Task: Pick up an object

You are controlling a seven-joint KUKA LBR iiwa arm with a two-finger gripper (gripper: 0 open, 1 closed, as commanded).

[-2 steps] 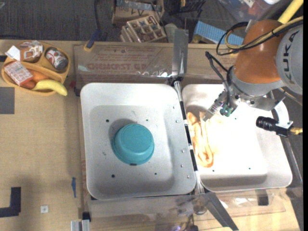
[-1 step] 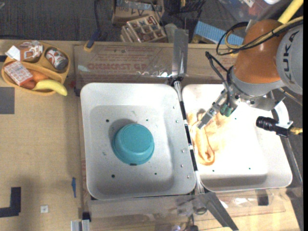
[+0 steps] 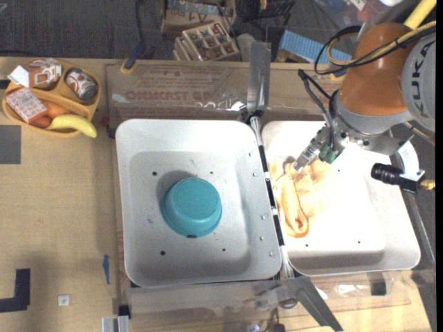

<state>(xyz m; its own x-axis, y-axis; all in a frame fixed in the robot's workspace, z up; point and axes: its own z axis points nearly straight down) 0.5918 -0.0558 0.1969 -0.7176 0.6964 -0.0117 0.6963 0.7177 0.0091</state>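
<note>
A teal bowl [image 3: 192,207] lies upside down in the middle of the left bin [image 3: 138,151]. A crumpled yellow-orange cloth [image 3: 299,198] lies in the right bin [image 3: 374,241], against its left wall. My gripper [image 3: 309,155] reaches down from the right and sits at the cloth's upper edge, touching or just above it. The arm's orange band [image 3: 377,64] and grey wrist hang over the right bin's far corner.
A yellow tray [image 3: 48,102] with a banana and food items sits at the bench's far left. A metal divider [image 3: 259,81] runs between the two bins at the back. Boxes and cables lie beyond the bench.
</note>
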